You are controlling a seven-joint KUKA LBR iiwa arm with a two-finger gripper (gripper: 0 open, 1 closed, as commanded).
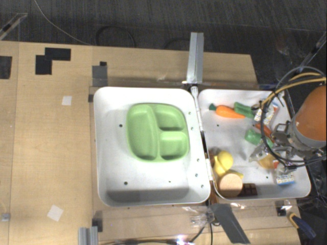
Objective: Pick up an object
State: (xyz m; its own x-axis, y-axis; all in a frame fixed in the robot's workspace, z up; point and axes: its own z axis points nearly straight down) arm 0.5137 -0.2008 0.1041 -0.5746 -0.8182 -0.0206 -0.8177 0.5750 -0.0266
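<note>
Nearest the camera, a tan round block [231,183] sits at the right bin's [301,188] front edge, a lemon [223,162] just behind it. Farther back lies a carrot [228,112]. The claw [270,147] is down among cables in that bin; its opening cannot be told. A green tray [156,131] fills the left bin [110,152] on the desk [46,152].

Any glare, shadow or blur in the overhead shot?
Camera view: soft shadow along the left bin near wall under the green tray; slight glare at the frame's bottom edge; the claw area is cluttered by cables, small items there look soft; the carrot is crisp.
</note>
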